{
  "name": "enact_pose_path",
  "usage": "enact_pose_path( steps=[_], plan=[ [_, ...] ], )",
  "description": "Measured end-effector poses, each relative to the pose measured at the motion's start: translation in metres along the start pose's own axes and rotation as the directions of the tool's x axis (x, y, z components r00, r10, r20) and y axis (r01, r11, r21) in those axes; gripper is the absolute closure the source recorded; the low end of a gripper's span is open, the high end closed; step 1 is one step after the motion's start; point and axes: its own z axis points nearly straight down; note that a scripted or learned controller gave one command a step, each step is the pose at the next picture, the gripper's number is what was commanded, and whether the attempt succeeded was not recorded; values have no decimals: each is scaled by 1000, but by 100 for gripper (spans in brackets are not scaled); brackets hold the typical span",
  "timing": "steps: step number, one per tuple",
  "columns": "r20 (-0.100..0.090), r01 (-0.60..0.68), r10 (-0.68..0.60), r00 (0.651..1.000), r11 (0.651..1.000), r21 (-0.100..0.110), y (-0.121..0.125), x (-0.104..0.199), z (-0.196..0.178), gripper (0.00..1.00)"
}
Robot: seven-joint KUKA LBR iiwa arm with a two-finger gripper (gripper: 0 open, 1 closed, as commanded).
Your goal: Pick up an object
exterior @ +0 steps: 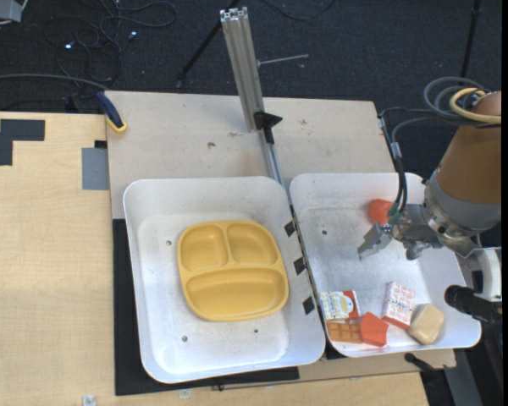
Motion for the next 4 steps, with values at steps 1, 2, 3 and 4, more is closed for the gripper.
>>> enact_pose_path(
  steps=[1,2,3,4],
  plan=[
    [-1,0,0,1000,1000,5,1,2,44,0],
    [-2,-1,1,1000,1000,5,-2,13,96,0],
    [-1,-1,1,1000,1000,3,7,18,150,0],
    [-1,-7,7,1000,1000,2,7,16,137,100]
  ],
)
